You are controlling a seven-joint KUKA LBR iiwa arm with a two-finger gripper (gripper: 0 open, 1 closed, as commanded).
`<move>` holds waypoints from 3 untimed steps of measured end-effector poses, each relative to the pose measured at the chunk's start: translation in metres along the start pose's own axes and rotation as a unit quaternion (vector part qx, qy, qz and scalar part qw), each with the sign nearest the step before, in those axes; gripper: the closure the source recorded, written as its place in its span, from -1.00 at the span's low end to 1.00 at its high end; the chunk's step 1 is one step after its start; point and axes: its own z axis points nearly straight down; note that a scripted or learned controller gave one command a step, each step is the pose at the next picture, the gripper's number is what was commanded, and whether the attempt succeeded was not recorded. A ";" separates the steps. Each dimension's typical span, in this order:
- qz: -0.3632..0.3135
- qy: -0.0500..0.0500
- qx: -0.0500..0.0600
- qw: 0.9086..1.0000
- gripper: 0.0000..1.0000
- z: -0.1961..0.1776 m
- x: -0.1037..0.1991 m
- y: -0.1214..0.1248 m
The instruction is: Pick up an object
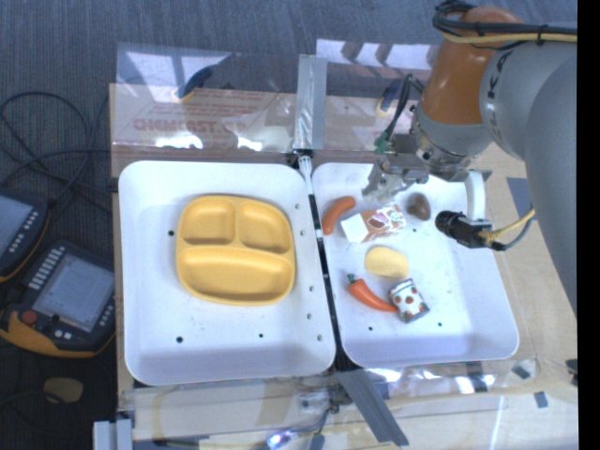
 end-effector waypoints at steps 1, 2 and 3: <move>0.000 0.000 0.000 1.000 -1.00 0.000 0.000 0.000; 0.000 -0.004 -0.020 1.000 -1.00 0.096 -0.033 0.009; -0.003 -0.002 -0.022 1.000 -1.00 0.103 -0.081 0.032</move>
